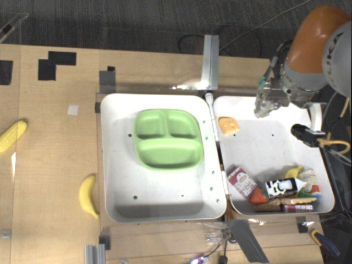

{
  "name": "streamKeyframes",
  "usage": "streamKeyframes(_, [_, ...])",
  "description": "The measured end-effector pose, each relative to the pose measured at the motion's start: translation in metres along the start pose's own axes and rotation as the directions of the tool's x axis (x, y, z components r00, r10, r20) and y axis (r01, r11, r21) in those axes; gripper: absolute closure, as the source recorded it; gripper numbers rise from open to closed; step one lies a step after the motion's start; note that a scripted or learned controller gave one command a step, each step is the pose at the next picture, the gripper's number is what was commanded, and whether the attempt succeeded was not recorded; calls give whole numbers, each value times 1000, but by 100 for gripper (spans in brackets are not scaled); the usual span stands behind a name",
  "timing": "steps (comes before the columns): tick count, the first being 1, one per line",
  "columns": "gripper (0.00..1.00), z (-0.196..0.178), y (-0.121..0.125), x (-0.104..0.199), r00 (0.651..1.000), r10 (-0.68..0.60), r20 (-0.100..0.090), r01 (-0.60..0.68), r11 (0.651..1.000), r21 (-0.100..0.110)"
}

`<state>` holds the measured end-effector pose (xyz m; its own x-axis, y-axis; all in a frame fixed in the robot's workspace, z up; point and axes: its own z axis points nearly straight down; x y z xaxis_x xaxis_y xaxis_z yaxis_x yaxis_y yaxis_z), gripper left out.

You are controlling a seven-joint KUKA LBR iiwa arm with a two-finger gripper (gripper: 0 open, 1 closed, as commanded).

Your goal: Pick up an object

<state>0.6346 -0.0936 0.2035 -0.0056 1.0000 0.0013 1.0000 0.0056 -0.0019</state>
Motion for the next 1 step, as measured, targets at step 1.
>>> streamKeyframes(1, [0,74,-42,-12,995,97,0,-97,995,1])
